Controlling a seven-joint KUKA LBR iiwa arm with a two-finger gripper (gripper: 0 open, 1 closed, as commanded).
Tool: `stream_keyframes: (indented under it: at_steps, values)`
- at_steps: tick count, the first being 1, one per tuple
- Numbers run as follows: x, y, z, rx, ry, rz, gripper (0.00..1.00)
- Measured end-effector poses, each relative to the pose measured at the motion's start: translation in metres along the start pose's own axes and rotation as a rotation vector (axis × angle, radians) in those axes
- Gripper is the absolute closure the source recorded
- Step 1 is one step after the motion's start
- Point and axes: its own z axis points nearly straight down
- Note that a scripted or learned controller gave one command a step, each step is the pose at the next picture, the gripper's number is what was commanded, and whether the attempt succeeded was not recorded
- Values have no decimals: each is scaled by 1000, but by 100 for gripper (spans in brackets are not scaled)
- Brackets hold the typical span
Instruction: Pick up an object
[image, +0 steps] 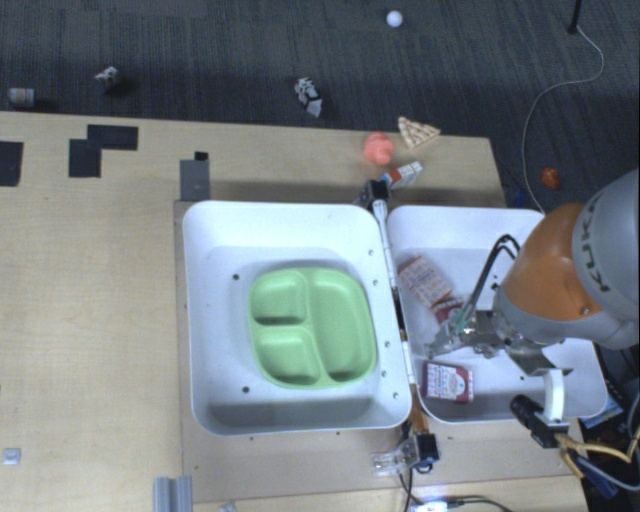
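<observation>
1. Spanning most of the view, a tan wooden bench (90, 330) bears 2 shallow white bins side by side, with dark carpet (250, 50) beyond its far edge.
2. The left bin (215, 300) holds a green tray (310, 325) with 3 compartments, lying flat near its middle.
3. The arm (565, 275), grey with an orange band, reaches in from the right over the right bin (450, 235).
4. The gripper (455, 335) hangs low over the right bin's middle; how wide its jaws stand I cannot tell, and nothing is visibly held.
5. A red-and-white packet (447, 381) lies flat at the bin's near edge, just below the gripper.
6. A striped wrapper (425, 280) lies toward the bin's far left part.
7. On the bench's far edge sit a pink ball (378, 148) and a patterned wedge (417, 131).
</observation>
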Motion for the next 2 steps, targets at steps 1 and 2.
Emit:
stream_keyframes:
  at_steps: [1, 2]
  values:
    - [1, -2, 11, 6, 0, 2, 0]
    - [1, 0, 0, -1, 0, -1, 100]
